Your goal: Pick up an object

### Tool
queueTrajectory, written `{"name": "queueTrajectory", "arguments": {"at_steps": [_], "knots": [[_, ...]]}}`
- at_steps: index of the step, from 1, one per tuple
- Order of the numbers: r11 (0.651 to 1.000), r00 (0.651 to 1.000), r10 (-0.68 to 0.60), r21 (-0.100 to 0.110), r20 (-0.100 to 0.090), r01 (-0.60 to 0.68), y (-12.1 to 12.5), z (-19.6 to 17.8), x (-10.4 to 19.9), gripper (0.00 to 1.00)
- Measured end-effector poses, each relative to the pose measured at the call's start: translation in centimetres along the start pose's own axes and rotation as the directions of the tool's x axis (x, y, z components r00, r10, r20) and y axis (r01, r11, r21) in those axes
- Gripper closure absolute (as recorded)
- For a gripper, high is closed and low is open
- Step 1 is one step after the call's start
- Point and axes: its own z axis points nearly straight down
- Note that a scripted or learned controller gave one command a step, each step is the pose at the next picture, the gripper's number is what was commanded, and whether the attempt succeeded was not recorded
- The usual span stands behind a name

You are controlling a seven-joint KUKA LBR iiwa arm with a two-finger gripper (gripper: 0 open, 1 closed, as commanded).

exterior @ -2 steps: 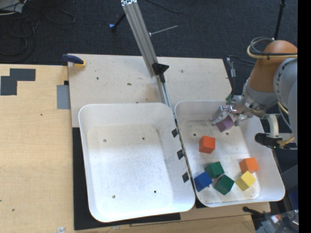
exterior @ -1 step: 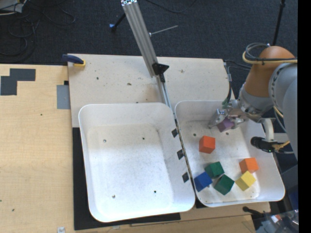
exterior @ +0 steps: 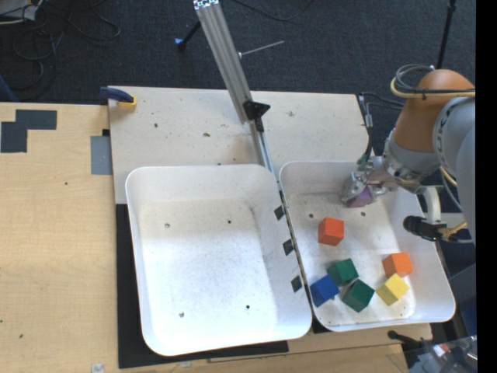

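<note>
Purple object (exterior: 359, 198): in the right bin (exterior: 311, 179), upper part, right under the gripper; small, partly hidden by the fingers
Gripper (exterior: 361, 189): down inside the right bin; fingers closed around the purple object, which shows between them
Arm (exterior: 435, 123): grey with orange band, reaching in from the right
Red cube (exterior: 331, 231): middle of the right bin, apart from the rest
Lower cluster: blue cube (exterior: 324, 289), two green cubes (exterior: 342, 271) (exterior: 358, 294), yellow cube (exterior: 393, 289), orange cube (exterior: 397, 264); near the bin's front edge
Left bin (exterior: 202, 263): beside the right bin
</note>
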Motion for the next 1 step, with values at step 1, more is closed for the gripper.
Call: {"name": "queueTrajectory", "arguments": {"at_steps": [1], "knots": [[1.0, 1.0, 0.004, -0.007, 0.001, -0.004, -0.51, -4.5, 0.3, 1.0]]}}
